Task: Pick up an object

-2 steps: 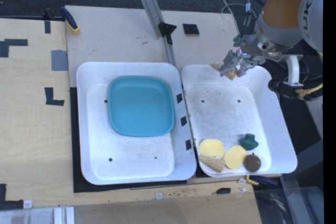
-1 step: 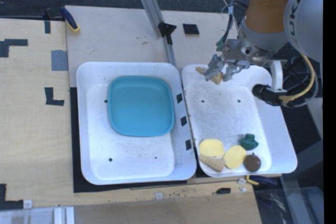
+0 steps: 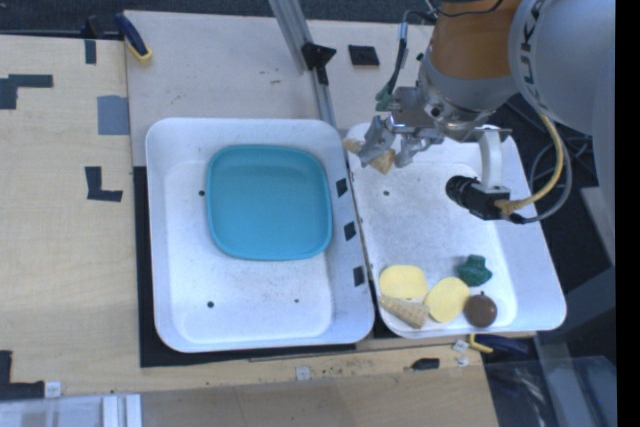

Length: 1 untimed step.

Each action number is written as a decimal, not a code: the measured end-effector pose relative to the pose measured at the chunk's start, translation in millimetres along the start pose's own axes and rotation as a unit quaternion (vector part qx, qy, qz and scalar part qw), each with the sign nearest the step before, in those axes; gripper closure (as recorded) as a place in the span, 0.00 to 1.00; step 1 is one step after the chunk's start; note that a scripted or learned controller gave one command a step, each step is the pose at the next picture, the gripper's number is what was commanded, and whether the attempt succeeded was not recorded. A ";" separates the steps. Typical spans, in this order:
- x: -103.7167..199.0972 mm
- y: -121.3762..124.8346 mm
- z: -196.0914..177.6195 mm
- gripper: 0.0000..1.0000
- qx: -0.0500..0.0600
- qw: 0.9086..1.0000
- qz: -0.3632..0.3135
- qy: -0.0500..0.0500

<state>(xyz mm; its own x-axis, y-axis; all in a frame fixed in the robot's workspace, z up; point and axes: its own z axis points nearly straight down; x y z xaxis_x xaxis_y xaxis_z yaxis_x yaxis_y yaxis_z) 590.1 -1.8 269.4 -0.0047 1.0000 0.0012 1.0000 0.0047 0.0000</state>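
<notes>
Claw (image 3: 385, 152) over right bin's (image 3: 440, 205) far-left corner; can't tell its opening or any hold. Targets well below it at the near edge: two yellow pieces (image 3: 404, 281), cone (image 3: 406, 313), brown ball (image 3: 481, 310), green piece (image 3: 475, 268). Blue plate (image 3: 268, 202) left.

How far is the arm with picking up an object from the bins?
Done: the gripper is up at the far left corner of the right bin. In hand: something small and tan sits at its tips, but a real grasp cannot be confirmed. Left: the two yellow pieces, the green piece and the brown ball lie at the near edge; the blue plate lies in the left bin.
</notes>
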 end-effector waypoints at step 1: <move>48.2 -13.3 0.5 1.00 0.000 1.000 0.000 0.000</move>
<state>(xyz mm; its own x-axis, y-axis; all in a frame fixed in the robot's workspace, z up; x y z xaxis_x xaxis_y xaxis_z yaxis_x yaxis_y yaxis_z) 576.6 46.3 269.0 -0.0047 1.0000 0.0009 1.0000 0.0047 -0.0006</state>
